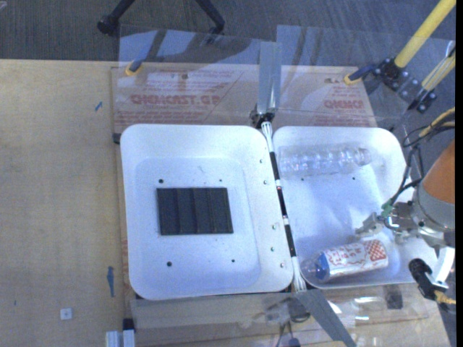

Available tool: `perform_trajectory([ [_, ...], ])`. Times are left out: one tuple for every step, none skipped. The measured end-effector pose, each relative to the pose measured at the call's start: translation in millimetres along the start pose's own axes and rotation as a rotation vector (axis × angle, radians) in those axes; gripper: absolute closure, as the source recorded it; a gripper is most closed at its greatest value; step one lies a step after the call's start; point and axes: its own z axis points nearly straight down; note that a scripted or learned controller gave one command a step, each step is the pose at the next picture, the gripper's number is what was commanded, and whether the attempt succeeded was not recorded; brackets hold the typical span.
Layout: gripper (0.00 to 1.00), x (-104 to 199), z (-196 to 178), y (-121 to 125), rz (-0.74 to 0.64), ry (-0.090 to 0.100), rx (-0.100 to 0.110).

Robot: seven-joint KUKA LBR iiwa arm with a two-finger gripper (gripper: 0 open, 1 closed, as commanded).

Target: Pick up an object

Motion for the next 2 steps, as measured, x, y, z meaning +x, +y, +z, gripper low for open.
perform_trajectory([
  [0.00,51,6,-7,-0.176,-0.003,-0.007],
  [0.00,10,-5,34,0.121,-0.003,0.001],
])
